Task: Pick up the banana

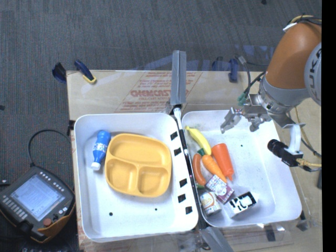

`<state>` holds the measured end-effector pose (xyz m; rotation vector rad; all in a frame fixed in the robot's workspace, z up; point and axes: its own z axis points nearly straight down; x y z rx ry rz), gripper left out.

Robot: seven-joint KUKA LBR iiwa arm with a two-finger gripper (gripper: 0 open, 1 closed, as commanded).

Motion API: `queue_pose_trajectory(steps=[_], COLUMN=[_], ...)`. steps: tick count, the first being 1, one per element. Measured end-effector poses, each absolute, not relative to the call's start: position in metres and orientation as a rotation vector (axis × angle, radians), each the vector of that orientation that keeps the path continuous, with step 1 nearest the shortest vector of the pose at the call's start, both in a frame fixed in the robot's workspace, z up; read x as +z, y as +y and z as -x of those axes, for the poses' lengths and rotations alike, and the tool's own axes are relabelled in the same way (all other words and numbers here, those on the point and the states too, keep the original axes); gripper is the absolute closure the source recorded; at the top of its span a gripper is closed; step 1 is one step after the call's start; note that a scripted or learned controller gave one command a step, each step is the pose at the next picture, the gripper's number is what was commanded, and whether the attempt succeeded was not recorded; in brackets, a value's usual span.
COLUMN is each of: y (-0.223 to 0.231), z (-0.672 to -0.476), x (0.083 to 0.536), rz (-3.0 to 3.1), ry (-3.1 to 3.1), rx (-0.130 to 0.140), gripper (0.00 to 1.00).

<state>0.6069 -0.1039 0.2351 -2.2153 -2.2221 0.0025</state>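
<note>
Here the grey arm (294,56) with its orange band reaches in over the right bin (273,177), its fingers (242,121) spread apart with nothing between them, hanging above the bin's upper part. The banana (198,139) lies below and to the left of the fingers, well apart from them, close against the divider between the two bins. Further down from the fingers, just beside the banana, lie two orange carrots (220,160) and a reddish sausage-like piece (197,170); lower still sit a small labelled packet (219,187), a small tin (209,202) and a black-and-white carton (241,202). Far to the left of the fingers, the left bin (89,203) holds a yellow compartment plate (138,164) and a blue-and-white bottle (100,149) lying just beside the plate's left edge. Both bins rest on the wooden surface (126,88). A handheld control pendant (37,201) sits on the floor at lower left.
</note>
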Motion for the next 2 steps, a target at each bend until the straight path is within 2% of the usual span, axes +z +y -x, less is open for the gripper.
queue_pose_trajectory(steps=[1,2], y=[-0.016,-0.038], z=[-0.636,-0.61], x=[0.186,0.186], rz=[2.286,2.342], ry=[-2.148,-2.087], rx=[0.004,0.003], gripper=[0.0,0.0])
